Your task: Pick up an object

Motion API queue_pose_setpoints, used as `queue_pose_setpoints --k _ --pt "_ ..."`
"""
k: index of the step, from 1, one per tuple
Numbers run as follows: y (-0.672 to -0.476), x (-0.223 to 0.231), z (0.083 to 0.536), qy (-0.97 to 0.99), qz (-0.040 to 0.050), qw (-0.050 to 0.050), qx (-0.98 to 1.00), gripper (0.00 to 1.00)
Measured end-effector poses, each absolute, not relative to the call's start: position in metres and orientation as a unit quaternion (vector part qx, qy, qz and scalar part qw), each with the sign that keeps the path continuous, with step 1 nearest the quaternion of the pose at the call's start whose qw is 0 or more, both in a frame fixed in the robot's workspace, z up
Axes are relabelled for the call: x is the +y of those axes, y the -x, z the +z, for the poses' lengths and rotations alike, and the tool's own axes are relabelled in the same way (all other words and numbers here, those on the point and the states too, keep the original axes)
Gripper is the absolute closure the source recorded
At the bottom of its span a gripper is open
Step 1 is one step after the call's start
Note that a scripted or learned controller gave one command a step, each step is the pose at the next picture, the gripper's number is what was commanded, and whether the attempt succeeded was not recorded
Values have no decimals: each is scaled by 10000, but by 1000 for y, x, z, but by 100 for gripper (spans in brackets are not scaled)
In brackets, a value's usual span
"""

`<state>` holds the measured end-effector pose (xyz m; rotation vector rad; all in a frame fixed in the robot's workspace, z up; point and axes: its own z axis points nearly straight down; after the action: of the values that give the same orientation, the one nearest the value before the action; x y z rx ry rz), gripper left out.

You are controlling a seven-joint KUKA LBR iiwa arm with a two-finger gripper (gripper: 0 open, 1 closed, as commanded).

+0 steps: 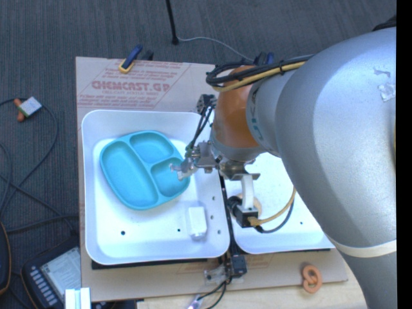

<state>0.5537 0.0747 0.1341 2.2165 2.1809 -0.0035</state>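
A light blue divided plate (140, 167) lies in the left white bin (103, 237), toward its upper left. A small white block (196, 222) rests on the bin floor near the front right. My gripper (182, 167) hangs over the plate's right rim, just left of the wall between the bins. The arm's grey body and orange band (233, 124) cover the space above and to the right of it. I cannot make out how the gripper stands or whether anything is in it.
The right bin (290, 237) is largely hidden by the arm; a small orange-tan object (256, 206) shows near its left wall. An orange ring (311, 278) lies on the bench in front. A blue tool (131, 58) sits on the cardboard behind the bins.
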Motion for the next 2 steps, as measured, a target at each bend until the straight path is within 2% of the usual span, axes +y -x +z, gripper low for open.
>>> queue_pose_setpoints --k 2 --pt "-554 75 134 -7128 -8 167 7011 0"
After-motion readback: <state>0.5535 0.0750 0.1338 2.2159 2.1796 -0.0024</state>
